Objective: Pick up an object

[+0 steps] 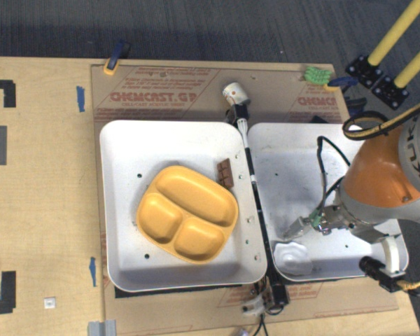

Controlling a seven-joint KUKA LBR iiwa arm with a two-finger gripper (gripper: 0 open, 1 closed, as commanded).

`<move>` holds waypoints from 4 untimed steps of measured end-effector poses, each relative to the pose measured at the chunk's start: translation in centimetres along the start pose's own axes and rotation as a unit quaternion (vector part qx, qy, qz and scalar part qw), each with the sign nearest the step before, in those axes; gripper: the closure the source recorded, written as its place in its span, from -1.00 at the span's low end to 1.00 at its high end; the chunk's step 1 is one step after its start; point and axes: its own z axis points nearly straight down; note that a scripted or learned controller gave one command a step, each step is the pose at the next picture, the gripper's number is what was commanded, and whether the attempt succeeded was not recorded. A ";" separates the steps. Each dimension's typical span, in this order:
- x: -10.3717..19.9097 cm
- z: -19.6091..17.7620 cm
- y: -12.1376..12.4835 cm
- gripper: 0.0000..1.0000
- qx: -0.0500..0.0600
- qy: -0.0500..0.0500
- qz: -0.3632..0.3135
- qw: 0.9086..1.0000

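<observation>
- Looking down on the bench, we see the gripper (299,225) low in the right bin (287,152), near that bin's front left part, under the arm's orange band (378,177).
- We cannot tell whether it is spread or pressed together; it is small and partly blurred against the white floor.
- Just in front of the gripper, by the bin's front left corner, lies one pale, whitish object (292,257); its shape is hard to read, and we cannot tell whether the two touch. Nothing shows pinched by the gripper.
- In the left bin (119,187) we count two things: one yellow divided tray (187,212), turned at a slant with three hollows, and one small brown block (224,173) just beside the tray's far right edge, close to the wall shared by the bins. Both lie well apart from the gripper.
- Two white bins sit side by side, touching along a dark seam, on a sheet of brown cardboard (161,93) printed with red letters.
- That sheet rests on a light wooden bench (42,208) marked with black corner marks and bits of blue tape.
- Beyond the bench's far edge runs dark blue-grey carpet (196,12).
- At the upper right we count two yellow rods (406,19) ending in black fittings, and a green clip (316,75) on the cardboard's corner.
</observation>
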 end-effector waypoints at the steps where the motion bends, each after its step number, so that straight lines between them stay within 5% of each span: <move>1: 0.1 -1.0 0.1 1.00 -0.001 0.001 0.000 1.000; 2: 0.1 -1.0 0.1 -1.00 -0.001 0.001 0.000 1.000; 3: -3.5 0.0 4.9 -1.00 -0.001 -0.001 0.021 1.000; 4: -2.5 0.0 10.7 -1.00 -0.001 0.000 0.101 0.995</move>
